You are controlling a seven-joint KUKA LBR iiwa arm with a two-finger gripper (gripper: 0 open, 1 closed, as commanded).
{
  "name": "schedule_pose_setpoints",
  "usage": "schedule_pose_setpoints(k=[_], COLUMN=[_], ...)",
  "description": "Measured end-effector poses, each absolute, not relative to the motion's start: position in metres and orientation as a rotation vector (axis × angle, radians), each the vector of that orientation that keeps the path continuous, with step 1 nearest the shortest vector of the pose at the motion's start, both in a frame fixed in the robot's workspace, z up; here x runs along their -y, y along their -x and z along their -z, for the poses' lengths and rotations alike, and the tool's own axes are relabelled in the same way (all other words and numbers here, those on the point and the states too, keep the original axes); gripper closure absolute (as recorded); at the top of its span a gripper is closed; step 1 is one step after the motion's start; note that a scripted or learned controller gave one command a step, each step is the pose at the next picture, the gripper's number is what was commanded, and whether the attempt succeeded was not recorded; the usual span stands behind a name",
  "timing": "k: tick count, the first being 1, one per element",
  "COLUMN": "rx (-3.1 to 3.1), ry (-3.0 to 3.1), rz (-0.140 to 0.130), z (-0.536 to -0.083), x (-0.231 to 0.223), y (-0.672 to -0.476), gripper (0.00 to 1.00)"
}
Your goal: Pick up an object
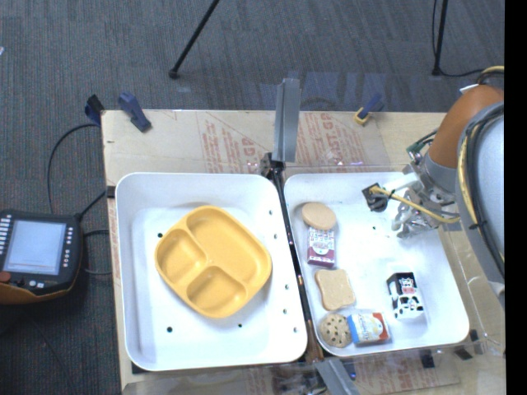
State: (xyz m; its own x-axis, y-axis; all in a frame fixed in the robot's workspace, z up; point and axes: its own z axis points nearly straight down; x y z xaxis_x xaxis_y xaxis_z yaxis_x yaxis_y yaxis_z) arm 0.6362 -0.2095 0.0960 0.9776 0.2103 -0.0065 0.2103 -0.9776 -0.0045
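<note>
My gripper (407, 219) hangs over the upper right part of the right bin (440, 262), with nothing seen in it. Below it, near the bin's right side, lies a small black-and-white milk carton (405, 295). Along the bin's left side sit a round tan biscuit (318, 216), a maroon snack packet (321, 247) and a slice of toast (335, 289). A chocolate-chip cookie (335, 329) and a blue-and-orange packet (368, 328) lie at the front edge. All these objects are apart from the gripper.
A yellow divided plate (213, 260) lies in the left bin (136, 220). A grey upright post (286, 126) stands behind the gap between the bins. The arm's grey body (490, 188) overhangs the right bin's right edge. A pendant screen (37, 249) sits on the floor at left.
</note>
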Motion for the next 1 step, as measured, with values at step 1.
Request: schedule_pose_setpoints(k=[1], rx=[0.335], ry=[3.118], rz=[-0.015], z=[-0.1048], x=[0.2095], y=[-0.6358], gripper=[1.00])
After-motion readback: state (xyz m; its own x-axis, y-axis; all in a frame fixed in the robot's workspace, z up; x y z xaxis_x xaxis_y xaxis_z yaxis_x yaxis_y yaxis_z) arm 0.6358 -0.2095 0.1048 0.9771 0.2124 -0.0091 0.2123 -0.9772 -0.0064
